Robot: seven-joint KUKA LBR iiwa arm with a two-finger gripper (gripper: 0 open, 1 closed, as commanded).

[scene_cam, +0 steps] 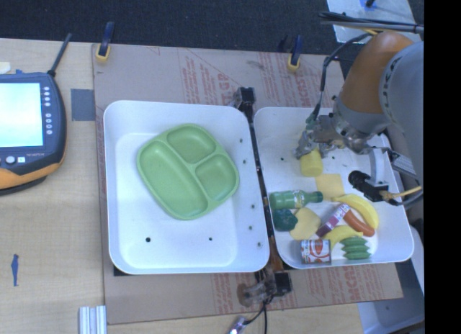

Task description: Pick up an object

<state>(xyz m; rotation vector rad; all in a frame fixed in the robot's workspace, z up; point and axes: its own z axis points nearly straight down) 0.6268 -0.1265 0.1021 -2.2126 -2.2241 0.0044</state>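
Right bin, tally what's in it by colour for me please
Yellow: 4 (block, block, banana, piece)
Green: 3 (bottle, dark green item, pea pods)
Red: 2 (can, red tube)
Total: 9

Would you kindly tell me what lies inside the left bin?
The left bin holds one green divided plate, its three compartments bare. Whatever lies beneath the plate is covered.
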